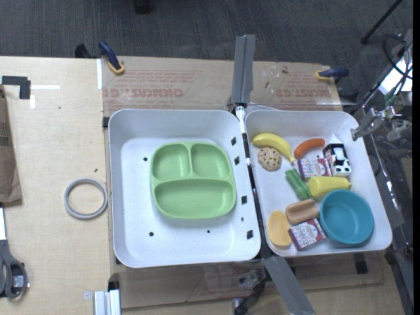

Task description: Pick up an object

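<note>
- Left bin: contains one green divided plate, lying flat at the bin centre.
- Right bin: contains all the loose objects available for picking.
- Banana: at 10 o'clock in the right bin, with a cookie touching it just below.
- Orange sausage: at 12 o'clock, near the back wall.
- Cow-print carton: at 1 o'clock, just beside a pink carton.
- Green stick and yellow cylinder: at the bin centre, side by side.
- Blue bowl: at 4 o'clock, upright, touching the yellow cylinder.
- Bread roll: at 6 o'clock, between the blue bowl and a yellow slice at 7 o'clock.
- Second pink carton: at 6 o'clock, against the front wall.
- Tape ring: on the bench, at 9 o'clock from the left bin, well apart from it.
- Gripper: open or closed condition cannot be determined.
</note>
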